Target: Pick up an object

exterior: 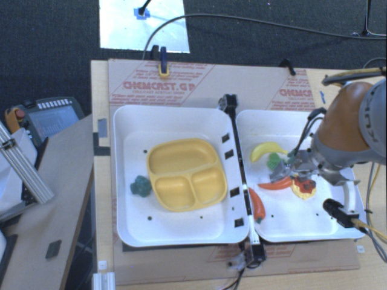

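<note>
Fingers (284, 173) beside curved yellow banana (266, 150), glossy red pepper (276, 184).

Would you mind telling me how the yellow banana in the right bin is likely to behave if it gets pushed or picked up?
The banana looks like a small, smooth plastic toy, so probably light and stiff. Its curved shape may let it rock or spin when nudged. It lies against a green piece, which would likely shift with it.

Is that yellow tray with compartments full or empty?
Empty. All three compartments of the yellow tray show bare yellow plastic; the green toy lies beside it.
</note>
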You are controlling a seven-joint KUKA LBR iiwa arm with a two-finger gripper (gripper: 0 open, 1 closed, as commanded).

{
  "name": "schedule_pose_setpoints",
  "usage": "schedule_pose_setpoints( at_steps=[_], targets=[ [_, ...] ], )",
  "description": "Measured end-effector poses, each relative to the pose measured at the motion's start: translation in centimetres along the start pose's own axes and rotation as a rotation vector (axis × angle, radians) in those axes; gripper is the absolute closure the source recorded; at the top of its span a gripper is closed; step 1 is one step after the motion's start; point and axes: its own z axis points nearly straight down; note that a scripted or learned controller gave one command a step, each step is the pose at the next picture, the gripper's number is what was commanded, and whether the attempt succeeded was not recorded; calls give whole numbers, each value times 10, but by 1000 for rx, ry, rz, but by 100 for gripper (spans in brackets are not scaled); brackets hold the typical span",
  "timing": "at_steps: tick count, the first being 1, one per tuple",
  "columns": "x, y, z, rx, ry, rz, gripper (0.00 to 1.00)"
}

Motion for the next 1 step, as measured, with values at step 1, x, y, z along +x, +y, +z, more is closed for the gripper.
schedule_pose_setpoints(
  at_steps=[1],
  targets=[
    [0,2,-14,-7,-1,-1,100]
  ],
)
